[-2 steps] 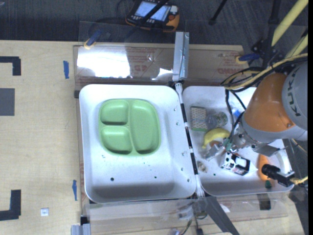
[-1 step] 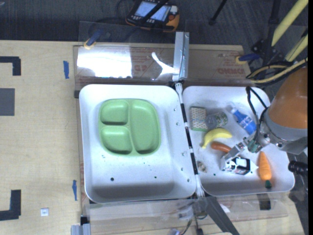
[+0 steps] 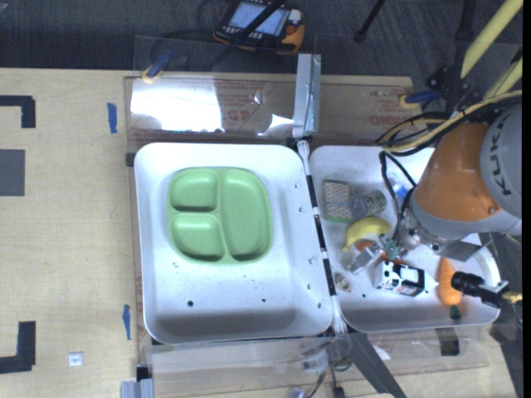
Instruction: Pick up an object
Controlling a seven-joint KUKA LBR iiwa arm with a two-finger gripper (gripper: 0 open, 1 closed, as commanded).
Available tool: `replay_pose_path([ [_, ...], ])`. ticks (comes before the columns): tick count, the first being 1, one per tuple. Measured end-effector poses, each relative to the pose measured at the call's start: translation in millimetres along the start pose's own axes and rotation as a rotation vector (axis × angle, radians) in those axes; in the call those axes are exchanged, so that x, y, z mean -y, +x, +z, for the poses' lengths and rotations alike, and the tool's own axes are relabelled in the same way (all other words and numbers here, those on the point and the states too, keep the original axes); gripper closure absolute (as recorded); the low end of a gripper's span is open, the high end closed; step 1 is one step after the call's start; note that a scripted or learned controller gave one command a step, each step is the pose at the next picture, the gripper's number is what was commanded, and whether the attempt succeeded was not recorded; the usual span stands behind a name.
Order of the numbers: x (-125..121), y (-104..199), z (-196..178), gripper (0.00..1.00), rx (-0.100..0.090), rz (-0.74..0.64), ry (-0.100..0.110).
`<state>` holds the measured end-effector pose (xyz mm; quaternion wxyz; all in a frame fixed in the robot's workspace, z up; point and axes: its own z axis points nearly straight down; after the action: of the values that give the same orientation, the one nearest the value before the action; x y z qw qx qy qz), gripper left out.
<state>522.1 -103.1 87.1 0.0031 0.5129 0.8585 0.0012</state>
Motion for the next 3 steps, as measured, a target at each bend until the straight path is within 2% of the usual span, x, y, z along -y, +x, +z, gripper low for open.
replay_pose_path([
  [1,16,-3,0,0.00,-0.002,0.114,0.000],
  [2,-10,-22,-24,0.00,-0.001,-0.045,0.002],
  [3,3,-70,-197,0.00,-0.001,-0.074,0.003],
])
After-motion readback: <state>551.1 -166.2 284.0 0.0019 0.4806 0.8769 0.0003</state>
